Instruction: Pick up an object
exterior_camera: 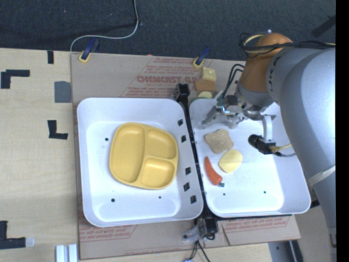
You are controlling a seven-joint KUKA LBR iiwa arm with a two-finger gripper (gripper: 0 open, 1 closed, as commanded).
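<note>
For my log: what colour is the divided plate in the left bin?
Yellow plate, in the camera view.

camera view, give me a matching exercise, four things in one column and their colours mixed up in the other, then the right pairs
Things:
1. divided plate in the left bin
2. carrot in the right bin
3. bread slice
4. band above the arm's wrist

Colours:
A. tan
B. red-orange
C. yellow
D. orange

Pairs: 1-C, 2-B, 3-A, 4-D
</note>
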